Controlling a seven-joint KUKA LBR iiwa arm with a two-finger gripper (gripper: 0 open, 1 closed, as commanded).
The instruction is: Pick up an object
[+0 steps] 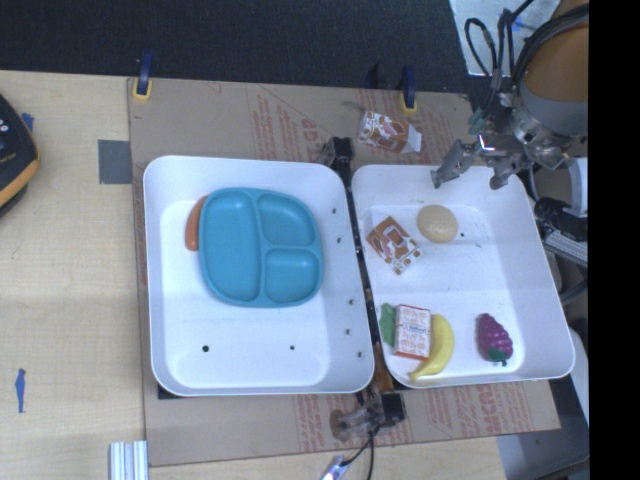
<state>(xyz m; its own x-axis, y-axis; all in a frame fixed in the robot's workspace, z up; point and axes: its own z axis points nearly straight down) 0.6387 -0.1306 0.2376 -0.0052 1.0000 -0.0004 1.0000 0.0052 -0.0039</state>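
- Brown cardboard (pixel 250 118) covers the wooden bench, with two white bins sitting on it side by side.
- Left bin (pixel 170 268) holds a blue divided plate (pixel 260 246); an orange thing (pixel 191 226) peeks out from under its left edge.
- Right bin (pixel 535 278) holds a patterned packet (pixel 392 243), a pale round piece (pixel 437 223), a banana (pixel 438 353) with a small red box (pixel 412 330) against it, and purple grapes (pixel 493 337).
- Another packet (pixel 388 131) lies on the cardboard behind the bins.
- Over the right bin's far rim hangs the gripper (pixel 470 173), fingers spread apart, nothing between them.
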